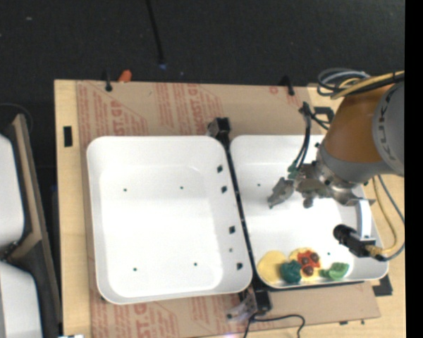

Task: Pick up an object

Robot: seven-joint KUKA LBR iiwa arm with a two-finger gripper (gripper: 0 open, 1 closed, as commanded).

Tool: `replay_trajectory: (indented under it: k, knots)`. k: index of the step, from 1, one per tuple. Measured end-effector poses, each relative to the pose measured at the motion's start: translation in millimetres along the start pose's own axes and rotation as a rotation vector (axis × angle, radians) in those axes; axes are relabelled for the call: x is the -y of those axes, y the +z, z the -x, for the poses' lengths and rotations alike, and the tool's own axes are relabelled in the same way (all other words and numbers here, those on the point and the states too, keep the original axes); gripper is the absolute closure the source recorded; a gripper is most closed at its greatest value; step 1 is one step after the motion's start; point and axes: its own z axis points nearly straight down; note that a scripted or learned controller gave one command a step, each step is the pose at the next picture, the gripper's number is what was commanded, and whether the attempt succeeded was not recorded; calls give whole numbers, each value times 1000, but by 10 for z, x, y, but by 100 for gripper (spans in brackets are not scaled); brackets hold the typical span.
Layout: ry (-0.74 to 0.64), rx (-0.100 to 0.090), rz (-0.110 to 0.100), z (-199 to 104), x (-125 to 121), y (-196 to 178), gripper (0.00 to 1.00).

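Objects (pixel 304 265) (yellow, teal, red, green) cluster at your right bin's (pixel 268 162) lower edge; the end effector (pixel 293 192) hovers above them, fingers spread apart, holding nothing.

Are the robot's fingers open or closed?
Open. The gripper shows two fingers spread apart above the right bin, nothing between them.

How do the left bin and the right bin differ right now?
The left bin sits away from the arm, while the gripper hangs over the right bin. The right bin holds a cluster of small coloured objects at its near edge; the left bin doesn't. Both are shallow and white.
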Motion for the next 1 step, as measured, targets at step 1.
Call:
replay_trajectory:
  k: [1]
  knots:
    - [-38, 2, 6, 295, 261, -577, 0]
